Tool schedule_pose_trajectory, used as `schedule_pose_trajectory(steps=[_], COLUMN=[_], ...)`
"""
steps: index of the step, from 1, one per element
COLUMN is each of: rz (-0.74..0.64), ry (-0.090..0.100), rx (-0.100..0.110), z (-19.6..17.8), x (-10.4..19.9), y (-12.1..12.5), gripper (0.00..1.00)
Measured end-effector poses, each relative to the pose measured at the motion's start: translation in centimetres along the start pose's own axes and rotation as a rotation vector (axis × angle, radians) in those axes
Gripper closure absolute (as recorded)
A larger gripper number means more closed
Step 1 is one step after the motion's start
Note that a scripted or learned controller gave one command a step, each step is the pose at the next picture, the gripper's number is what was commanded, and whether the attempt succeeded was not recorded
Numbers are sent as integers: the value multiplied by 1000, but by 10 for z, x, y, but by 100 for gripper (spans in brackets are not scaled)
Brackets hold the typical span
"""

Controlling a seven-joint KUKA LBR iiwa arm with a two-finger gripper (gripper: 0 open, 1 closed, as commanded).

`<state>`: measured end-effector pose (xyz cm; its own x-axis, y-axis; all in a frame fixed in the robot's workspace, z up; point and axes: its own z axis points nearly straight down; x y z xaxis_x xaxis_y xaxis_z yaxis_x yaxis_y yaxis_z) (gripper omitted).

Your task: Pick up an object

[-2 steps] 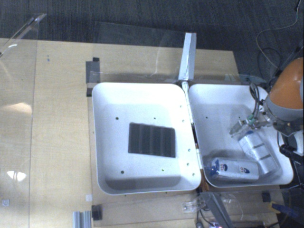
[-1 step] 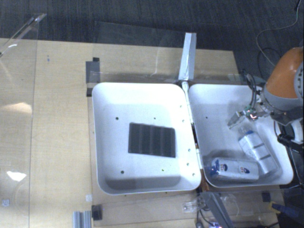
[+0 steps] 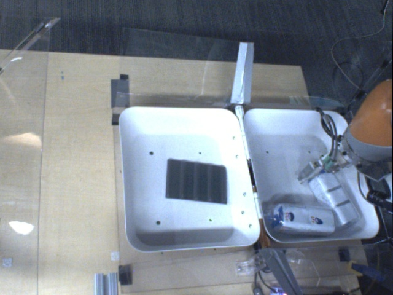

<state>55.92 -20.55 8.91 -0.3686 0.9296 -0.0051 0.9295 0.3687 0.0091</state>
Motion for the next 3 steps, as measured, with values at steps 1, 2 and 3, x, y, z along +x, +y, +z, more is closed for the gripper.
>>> schedule_pose_trajectory(steps=[1, 2, 3], rz=[84, -10, -10], ry=[0, 1, 1], rx=[2, 1, 1], z=[3, 1, 1], x=[-27, -9, -9], y=[72, 24, 24], gripper=[0, 0, 0])
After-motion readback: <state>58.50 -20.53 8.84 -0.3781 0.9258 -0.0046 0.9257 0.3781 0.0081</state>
